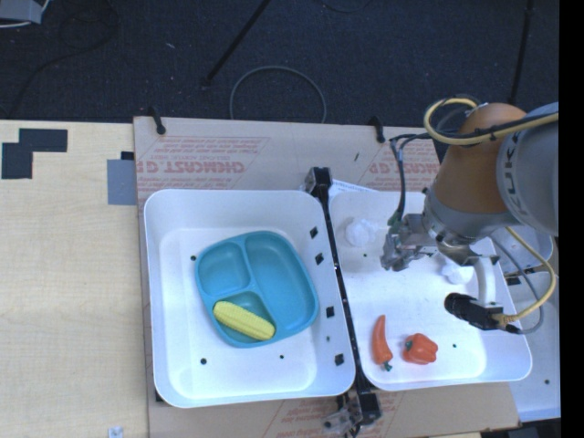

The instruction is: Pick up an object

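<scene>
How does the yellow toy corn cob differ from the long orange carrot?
The yellow toy corn cob lies in the blue divided plate in the left bin; the long orange carrot lies bare on the right bin's floor. The corn is thicker and lies slantwise; the carrot is slimmer and nearly upright in view. Both look like toy food.

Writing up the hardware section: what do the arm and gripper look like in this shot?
The arm is grey with dark lettering on its side, and a broad orange band sits above the wrist. A yellowish cable loops over the top and more thin cables trail down its right side. The gripper is a small grey metal assembly with dark fittings, and a black cylindrical piece sticks out nearby.
</scene>
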### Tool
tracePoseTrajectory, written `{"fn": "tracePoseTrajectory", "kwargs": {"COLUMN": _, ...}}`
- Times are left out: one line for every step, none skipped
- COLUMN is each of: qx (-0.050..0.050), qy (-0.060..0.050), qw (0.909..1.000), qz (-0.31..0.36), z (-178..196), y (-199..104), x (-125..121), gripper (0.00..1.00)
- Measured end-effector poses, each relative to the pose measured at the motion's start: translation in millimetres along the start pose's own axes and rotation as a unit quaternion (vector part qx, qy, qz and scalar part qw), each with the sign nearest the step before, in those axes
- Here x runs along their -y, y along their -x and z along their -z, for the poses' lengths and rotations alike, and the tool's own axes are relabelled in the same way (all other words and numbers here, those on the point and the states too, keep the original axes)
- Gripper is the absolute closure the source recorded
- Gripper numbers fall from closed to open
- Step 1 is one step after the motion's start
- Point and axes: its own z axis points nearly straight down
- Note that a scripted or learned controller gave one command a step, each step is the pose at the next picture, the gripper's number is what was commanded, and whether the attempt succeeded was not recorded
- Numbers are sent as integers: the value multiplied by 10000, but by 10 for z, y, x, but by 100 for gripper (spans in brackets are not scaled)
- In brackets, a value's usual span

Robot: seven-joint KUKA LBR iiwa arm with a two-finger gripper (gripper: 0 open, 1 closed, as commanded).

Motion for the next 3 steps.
{"fn": "tracePoseTrajectory", "kwargs": {"qx": 0, "qy": 3, "qw": 10000, "qz": 5, "z": 547, "y": -80, "x": -63, "gripper": 100}}
{"fn": "tracePoseTrajectory", "kwargs": {"qx": -3, "qy": -24, "qw": 10000, "qz": -1, "z": 578, "y": -67, "x": -62, "gripper": 100}}
{"fn": "tracePoseTrajectory", "kwargs": {"qx": -13, "qy": -41, "qw": 10000, "qz": 16, "z": 486, "y": -611, "x": 74, "gripper": 100}}
